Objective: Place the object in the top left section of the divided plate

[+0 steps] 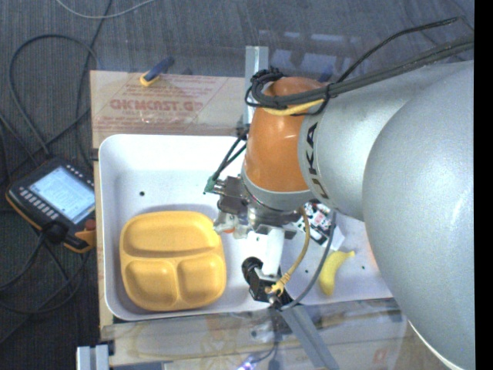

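Sitting low in the left bin (139, 160), the divided plate (166, 236) is the landmark, and its sections are bare. Just right of its upper edge hangs the gripper (243, 228) (open or closed, I cannot tell). Well right of the plate lies the banana (333, 272). It is probably light, smooth and slippery, best pinched across its thick middle.
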Tool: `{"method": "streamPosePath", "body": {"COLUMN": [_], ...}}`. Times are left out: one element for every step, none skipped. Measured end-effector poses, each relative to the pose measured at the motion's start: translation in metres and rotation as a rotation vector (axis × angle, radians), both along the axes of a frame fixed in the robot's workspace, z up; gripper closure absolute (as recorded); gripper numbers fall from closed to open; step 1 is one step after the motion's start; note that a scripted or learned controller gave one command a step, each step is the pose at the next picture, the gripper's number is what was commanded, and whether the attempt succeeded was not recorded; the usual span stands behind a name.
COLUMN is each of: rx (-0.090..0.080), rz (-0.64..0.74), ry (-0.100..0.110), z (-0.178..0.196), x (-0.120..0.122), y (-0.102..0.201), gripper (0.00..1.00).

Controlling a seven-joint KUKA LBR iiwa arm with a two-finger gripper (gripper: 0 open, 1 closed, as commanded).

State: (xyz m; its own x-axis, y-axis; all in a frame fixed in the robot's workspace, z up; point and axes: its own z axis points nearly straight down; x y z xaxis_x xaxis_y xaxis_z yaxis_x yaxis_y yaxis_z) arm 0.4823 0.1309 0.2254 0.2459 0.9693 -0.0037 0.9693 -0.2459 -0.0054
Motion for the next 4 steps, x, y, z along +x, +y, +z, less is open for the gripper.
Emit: {"method": "streamPosePath", "body": {"rx": [0.0, 0.0, -0.002, 0.0], "rz": [-0.093, -0.093, -0.091, 0.307], "ry": [0.002, 0.002, 0.008, -0.001], "z": [-0.01, -0.01, -0.003, 0.023], "x": [0.0, 0.0, -0.001, 0.001], "y": [-0.007, -0.007, -0.007, 0.052], "gripper": [1.0, 0.0, 1.0, 1.0]}}
